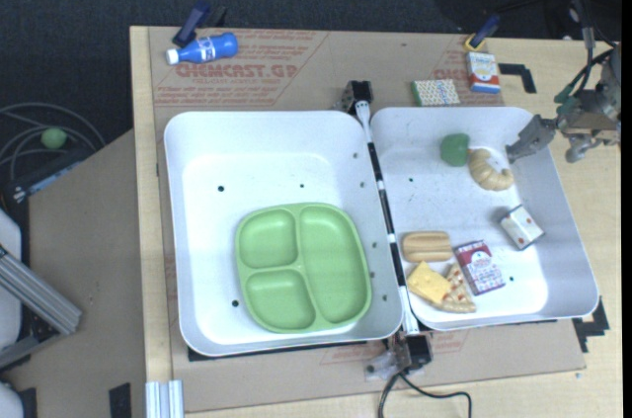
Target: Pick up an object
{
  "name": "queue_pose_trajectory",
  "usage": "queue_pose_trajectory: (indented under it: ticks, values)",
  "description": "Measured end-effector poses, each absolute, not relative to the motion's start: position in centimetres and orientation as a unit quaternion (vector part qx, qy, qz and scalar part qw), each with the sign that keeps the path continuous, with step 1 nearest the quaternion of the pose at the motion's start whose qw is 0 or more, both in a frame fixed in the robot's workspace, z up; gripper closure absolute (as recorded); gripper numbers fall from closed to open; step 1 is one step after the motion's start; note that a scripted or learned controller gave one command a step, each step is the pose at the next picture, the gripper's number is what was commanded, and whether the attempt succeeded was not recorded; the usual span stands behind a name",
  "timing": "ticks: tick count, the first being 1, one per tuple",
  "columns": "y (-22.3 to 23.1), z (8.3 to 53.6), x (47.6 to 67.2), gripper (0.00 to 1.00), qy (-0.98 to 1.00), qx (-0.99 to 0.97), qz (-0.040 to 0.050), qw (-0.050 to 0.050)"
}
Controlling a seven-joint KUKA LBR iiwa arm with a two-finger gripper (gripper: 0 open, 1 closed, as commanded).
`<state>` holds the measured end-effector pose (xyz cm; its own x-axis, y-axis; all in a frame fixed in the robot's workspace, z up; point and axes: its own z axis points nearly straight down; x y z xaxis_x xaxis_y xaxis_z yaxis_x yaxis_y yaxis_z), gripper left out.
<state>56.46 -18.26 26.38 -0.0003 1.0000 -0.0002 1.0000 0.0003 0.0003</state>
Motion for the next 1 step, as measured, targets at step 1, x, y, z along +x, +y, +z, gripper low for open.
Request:
queue_pose_trajectory:
  ticks: [1]
  values:
    - [-22.40, 13.71, 56.13, 0.00, 0.707, 0.708, -0.0013, -0.002]
